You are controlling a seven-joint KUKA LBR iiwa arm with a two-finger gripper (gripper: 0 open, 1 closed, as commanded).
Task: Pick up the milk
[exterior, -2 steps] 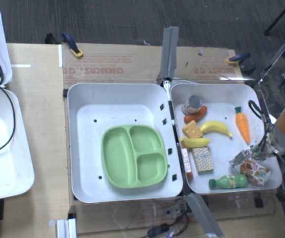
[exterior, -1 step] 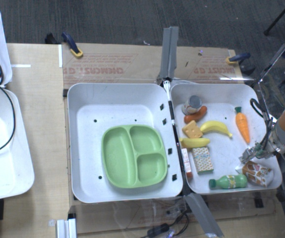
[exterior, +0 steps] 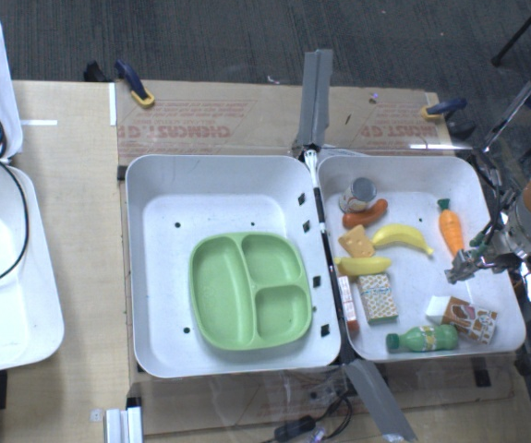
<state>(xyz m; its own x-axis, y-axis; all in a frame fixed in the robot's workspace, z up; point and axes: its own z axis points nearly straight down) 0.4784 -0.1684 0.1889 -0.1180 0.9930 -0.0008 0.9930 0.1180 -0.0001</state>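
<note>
The milk [exterior: 468, 319], a small brown and white carton, lies on its side near the front right corner of the right bin [exterior: 404, 166]. My gripper [exterior: 462, 269] hangs at that bin's right side, a little behind the carton and just in front of the orange carrot [exterior: 451, 231]. I see nothing held in the gripper. The grey arm reaches in from the right edge of the view.
The right bin also holds a green bottle [exterior: 422, 340], a patterned box [exterior: 377, 296], a banana [exterior: 402, 238], a yellow block [exterior: 364, 265], an orange wedge [exterior: 357, 242], a red sausage [exterior: 365, 213] and a grey can [exterior: 362, 190]. A green divided plate [exterior: 251, 291] lies in the left bin [exterior: 154, 247].
</note>
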